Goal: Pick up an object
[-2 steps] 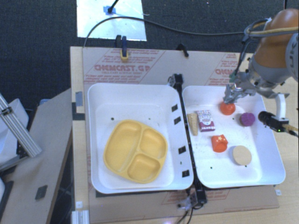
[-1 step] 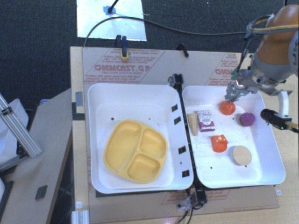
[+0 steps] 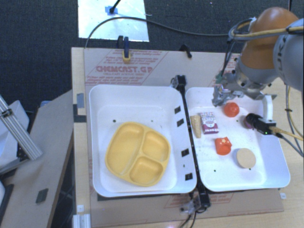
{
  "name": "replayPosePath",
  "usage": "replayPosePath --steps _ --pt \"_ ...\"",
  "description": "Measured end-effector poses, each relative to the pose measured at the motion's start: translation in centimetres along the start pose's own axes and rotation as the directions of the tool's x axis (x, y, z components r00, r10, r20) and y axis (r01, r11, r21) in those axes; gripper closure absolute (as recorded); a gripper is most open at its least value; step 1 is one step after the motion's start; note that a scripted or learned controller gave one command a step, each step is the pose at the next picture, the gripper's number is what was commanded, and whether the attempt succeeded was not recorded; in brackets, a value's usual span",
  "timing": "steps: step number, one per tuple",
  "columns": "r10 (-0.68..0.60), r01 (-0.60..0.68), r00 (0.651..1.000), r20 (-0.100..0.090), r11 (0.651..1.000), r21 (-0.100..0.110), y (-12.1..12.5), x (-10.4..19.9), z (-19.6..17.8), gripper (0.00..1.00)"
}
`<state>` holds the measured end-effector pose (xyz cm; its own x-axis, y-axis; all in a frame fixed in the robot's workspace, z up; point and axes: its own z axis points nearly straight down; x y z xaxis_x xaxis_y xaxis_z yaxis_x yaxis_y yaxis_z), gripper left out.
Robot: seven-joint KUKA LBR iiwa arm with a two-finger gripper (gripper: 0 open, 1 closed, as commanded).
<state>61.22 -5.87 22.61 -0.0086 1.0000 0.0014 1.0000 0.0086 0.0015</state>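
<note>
The right bin [image 3: 270,175] holds several small objects. A red ball [image 3: 232,109] lies near its back, with a pink and white box [image 3: 208,122] and a beige wedge [image 3: 195,126] to its left. Further forward sit an orange-red block [image 3: 223,145] and a tan round disc [image 3: 246,158]. A dark purple object [image 3: 249,121] shows partly behind a black fitting on the arm. My gripper [image 3: 221,98] hangs low over the back of the right bin, just left of and behind the red ball, with nothing visibly in it.
In the left bin [image 3: 102,103] lies a yellow compartment tray [image 3: 137,153]. A black divider with clips [image 3: 186,132] runs between the bins. The arm's orange band [image 3: 266,32] and cables hang over the right bin's back right corner.
</note>
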Motion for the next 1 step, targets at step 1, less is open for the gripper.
replayPosePath --steps 1 --pt "0.001 -0.001 1.000 0.000 1.000 0.000 -0.46 4.66 0.77 1.00"
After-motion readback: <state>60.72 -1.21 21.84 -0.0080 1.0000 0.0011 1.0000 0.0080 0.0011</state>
